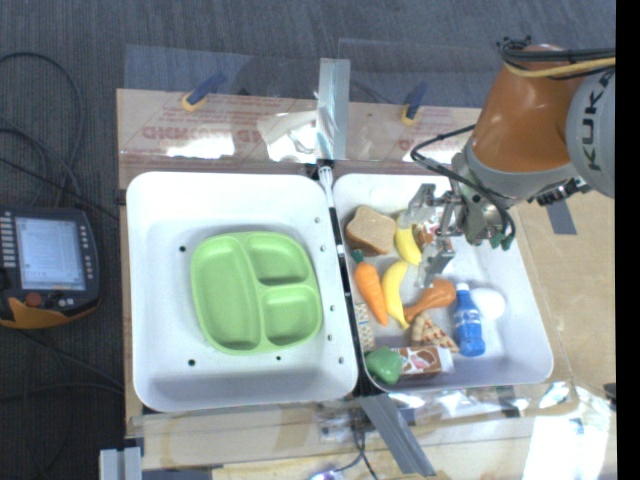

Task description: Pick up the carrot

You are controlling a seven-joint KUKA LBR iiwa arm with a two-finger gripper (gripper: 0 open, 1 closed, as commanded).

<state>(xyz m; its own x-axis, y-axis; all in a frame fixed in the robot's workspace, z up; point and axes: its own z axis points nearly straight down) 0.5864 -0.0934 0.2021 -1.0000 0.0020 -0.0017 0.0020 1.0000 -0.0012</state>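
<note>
While the carrot (371, 289) lies in the right bin (520, 353) beside a banana (394, 290), our end effector (437, 238) hovers near it, holding nothing; we cannot tell its opening. We should descend squarely over the carrot, clear of the banana.

One fixed camera looked down on my bench from above at a slant, far enough off to take in both white bins, the left bin (150, 298) and the right bin (520, 338), side by side, with dark floor beyond the bench's far edge and a handheld control pad (45, 265) at the left of the frame. My arm (535, 108) entered from the right side of that view, over the right bin.
</note>
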